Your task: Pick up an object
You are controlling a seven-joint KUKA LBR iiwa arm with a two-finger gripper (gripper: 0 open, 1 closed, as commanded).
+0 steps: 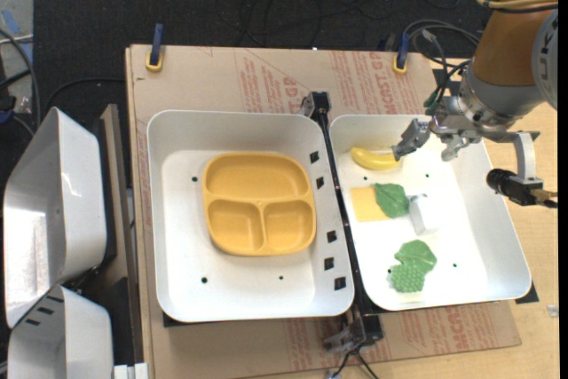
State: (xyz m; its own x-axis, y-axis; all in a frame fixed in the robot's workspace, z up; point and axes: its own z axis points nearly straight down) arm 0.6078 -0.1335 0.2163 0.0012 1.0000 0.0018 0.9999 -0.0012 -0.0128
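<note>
While my tool [429, 140] hangs open over the right bin [497, 235], nothing's between its fingers, so the pick isn't done yet. Banana [374, 159] lies just beside the left finger, w/ the green pcs [390, 198] nearer the front; closing & lifting are left

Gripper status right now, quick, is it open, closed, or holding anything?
Gripper: open, nothing between its fingers; it hangs over the right bin, one fingertip close to the banana.
</note>
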